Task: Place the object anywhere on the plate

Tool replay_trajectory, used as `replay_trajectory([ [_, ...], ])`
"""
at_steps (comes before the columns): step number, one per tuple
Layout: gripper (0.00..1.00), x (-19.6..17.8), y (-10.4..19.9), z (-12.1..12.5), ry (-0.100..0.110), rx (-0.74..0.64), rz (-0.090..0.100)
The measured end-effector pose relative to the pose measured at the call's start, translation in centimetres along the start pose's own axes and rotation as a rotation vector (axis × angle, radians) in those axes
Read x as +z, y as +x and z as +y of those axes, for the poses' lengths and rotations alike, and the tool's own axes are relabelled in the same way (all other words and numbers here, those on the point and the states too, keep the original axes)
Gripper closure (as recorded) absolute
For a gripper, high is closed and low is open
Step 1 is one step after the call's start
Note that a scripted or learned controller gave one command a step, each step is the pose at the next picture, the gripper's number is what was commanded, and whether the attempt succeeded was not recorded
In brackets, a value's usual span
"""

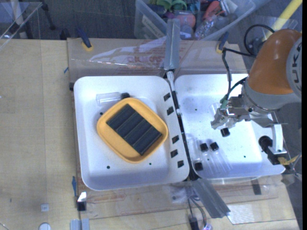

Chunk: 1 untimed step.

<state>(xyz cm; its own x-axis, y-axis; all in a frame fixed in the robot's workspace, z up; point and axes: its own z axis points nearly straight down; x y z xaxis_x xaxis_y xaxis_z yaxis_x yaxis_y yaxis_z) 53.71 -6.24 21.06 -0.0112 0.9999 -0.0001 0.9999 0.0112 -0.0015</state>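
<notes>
A yellow square plate (106, 126) with rounded corners lies in the left bin (86, 162), turned at an angle. A black ribbed slab (134, 129) rests flat on the plate's middle and covers most of its inside. My gripper (222, 124) hangs over the right bin (240, 152), near that bin's middle and well to the right of the plate. I see nothing held under it. The grey arm with its orange band (271, 66) reaches in from the right and hides part of the right bin's far side.
A clear plastic tube (107, 98) lies in the left bin just behind the plate. Small black pieces (208, 146) sit on the right bin's floor below the gripper. A divider with black clips (173, 123) separates the bins. A box of colourful items (192, 6) stands behind.
</notes>
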Motion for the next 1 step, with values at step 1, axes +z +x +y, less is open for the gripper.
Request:
replay_trajectory([
  [1,1.0,2.67,4.51,1.63,0.003,-0.256,0.002],
])
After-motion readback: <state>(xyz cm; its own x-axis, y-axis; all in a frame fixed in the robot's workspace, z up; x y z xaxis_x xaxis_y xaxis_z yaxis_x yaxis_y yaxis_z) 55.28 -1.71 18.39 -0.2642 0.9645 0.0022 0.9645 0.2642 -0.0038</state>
